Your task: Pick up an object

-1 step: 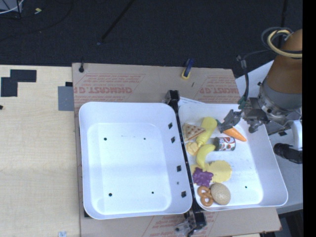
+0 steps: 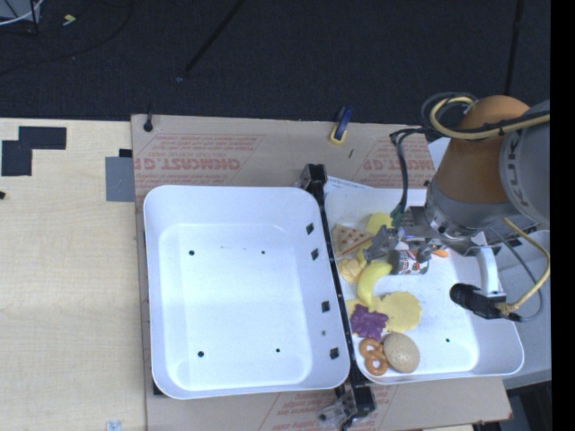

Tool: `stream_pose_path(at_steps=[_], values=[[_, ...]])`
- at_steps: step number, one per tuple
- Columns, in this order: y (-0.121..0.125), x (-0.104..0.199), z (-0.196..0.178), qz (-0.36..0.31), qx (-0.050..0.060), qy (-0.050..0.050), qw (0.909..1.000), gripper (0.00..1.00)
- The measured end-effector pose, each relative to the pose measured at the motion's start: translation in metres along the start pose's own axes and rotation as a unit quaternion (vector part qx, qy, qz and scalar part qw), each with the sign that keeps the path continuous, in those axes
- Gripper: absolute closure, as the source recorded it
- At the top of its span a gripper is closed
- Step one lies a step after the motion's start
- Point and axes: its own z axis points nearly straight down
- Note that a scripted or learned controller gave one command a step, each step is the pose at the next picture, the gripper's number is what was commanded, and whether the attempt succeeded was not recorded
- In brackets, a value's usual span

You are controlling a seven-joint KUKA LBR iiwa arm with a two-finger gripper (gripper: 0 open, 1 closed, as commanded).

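My hand (image 2: 402,245) sits low in the right bin (image 2: 490,353), right of frame centre, among the toy food; whether it grips anything I cannot tell. The banana (image 2: 370,281) lies just beside it, unlifted. The pick looks undone.

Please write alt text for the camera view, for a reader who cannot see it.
A grey robot arm reaches from the right into the right bin, above toy food: a banana, purple grapes, a pretzel. The left bin sits alongside.
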Motion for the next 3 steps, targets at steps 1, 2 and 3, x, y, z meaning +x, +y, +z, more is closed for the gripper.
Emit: stream_pose_path(at_steps=[1, 2, 3], values=[[0.057, 0.007, 0.075, 0.0, -0.006, 0.0, 1.0, 0.0], [0.031, 0.013, 0.077, 0.002, -0.003, -0.001, 1.0, 0.0], [0.051, 0.017, 0.077, 0.001, -0.004, -0.002, 1.0, 0.0]])
